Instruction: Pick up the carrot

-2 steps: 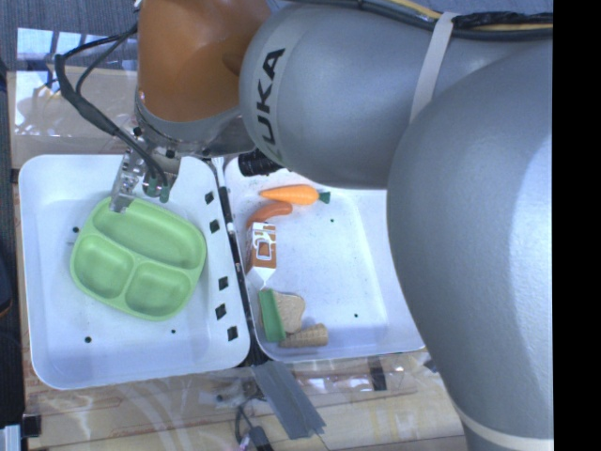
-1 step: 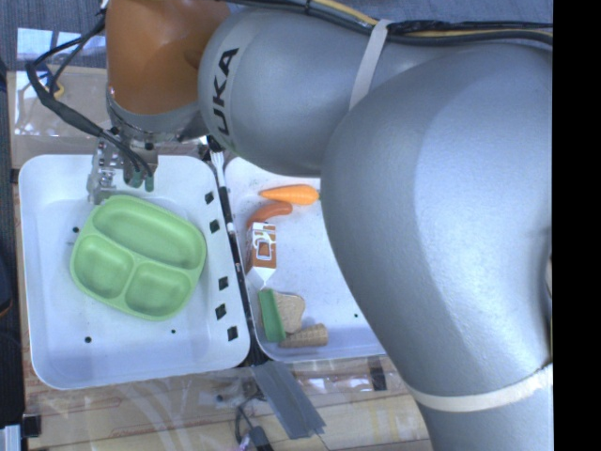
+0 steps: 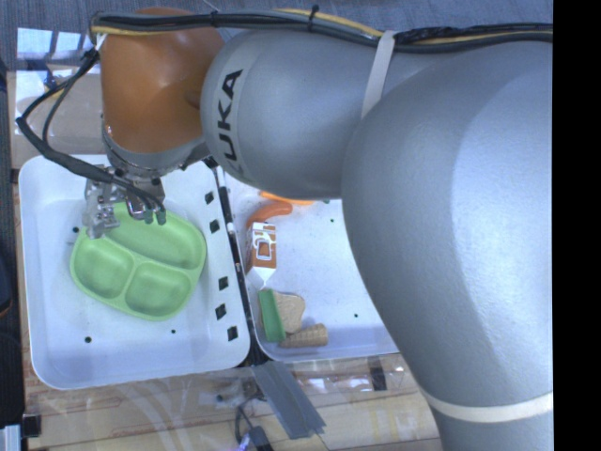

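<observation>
Grey arm [image 3: 423, 205] lettered "UKA"

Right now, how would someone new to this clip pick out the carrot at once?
Start at the right white bin, beside the divider between the bins. At its far edge, just under the grey arm, lies the carrot, partly hidden. It is the only plain orange piece; the packet below it is printed orange and white.

Pale green divided plate [image 3: 139, 271] in the white left bin [image 3: 42, 280], orange carrot [image 3: 272, 210] at twelve o'clock in the white right bin [image 3: 347, 280], orange-and-white packet [image 3: 263, 248], green-edged tan sandwich [image 3: 280, 314], tan cone [image 3: 304, 336], grey arm [image 3: 394, 139] with orange band [image 3: 155, 83], silver gripper [image 3: 122, 209]
</observation>
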Controlling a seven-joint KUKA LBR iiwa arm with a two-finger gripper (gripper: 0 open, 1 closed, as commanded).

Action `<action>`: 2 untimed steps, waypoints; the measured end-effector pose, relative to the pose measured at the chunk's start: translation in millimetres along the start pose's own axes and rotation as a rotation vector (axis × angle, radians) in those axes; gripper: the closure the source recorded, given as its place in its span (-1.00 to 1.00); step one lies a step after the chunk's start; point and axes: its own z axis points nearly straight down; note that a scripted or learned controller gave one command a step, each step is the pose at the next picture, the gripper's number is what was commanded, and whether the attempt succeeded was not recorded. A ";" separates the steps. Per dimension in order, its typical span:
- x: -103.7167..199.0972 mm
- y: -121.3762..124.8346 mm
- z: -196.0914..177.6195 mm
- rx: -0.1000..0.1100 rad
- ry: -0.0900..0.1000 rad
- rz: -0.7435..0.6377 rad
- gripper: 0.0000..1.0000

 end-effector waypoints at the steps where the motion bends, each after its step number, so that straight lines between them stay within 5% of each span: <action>1: 38.5 5.1 20.3 0.000 0.001 0.127 1.00; 2: 60.2 9.1 -40.7 -0.001 -0.008 -0.399 1.00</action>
